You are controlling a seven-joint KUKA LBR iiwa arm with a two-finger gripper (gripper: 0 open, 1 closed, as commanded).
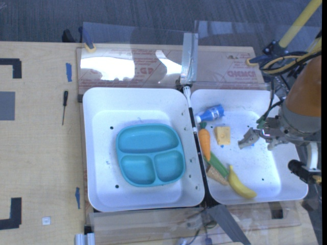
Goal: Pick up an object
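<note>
The grey two-finger gripper point(249, 138) hovers low over the right white bin point(265, 185), grasp state unclear, beside the small yellow sponge-like block point(222, 135), seemingly lining up a pick.

The grey arm with its orange band point(306, 93) is cut off at the three o'clock edge. Its blurred two-finger gripper point(250, 138) hides its finger spacing. The long green object point(218, 163) partly underlies the yellow banana point(239, 184).
</note>
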